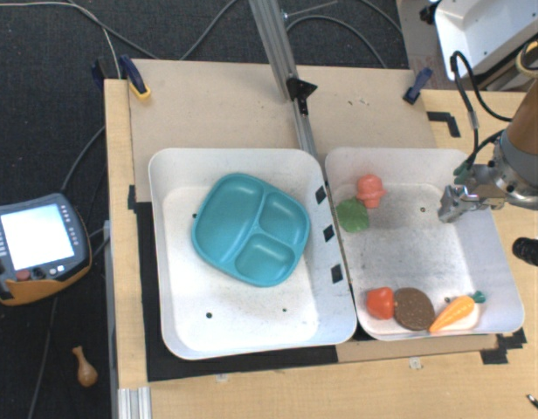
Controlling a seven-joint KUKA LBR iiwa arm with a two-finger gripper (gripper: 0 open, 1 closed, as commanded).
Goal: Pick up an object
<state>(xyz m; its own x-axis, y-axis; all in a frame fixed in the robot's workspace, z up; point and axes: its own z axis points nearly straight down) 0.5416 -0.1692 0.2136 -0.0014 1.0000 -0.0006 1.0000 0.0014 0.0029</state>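
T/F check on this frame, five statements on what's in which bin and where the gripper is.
1. The teal divided plate lies in the left bin. True.
2. The gripper is over the left bin. False: it is at the right bin's upper right part, by the far rim.
3. The carrot lies in the right bin's near right corner. True.
4. The brown round piece sits on the plate. False: it lies in the right bin, between the red tomato and the carrot.
5. The green piece and the pink-orange piece sit close together at the right bin's upper left. True.
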